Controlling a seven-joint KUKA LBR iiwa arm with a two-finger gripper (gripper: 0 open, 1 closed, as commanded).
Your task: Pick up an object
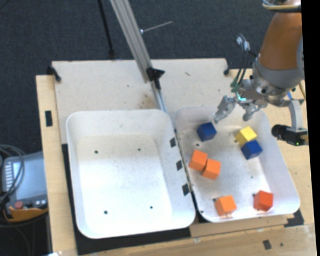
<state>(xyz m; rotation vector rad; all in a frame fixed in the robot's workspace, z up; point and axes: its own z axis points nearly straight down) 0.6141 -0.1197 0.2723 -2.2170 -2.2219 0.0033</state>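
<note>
The gripper [236,112] hangs over the far end of the right bin [278,161], its two fingers [222,111] spread wide with nothing between them. The grey arm with its orange band [281,36] comes in from the far right.

In the right bin, a blue cube [206,131] lies just below the left finger, near the bin's far-left corner. A yellow cube [246,134] sits to the right of it, touching a second blue cube [251,149] on its near side. Two orange cubes [205,165] lie touching each other near the bin's left wall. Another orange cube [225,204] rests by the near wall, and an orange-red cube [263,200] lies to its right, in the near-right corner.

The left bin [125,173] sits beside it on the desk [108,84]. A slanted metal rail [134,37] rises from the far side of the desk, between the bins.
</note>
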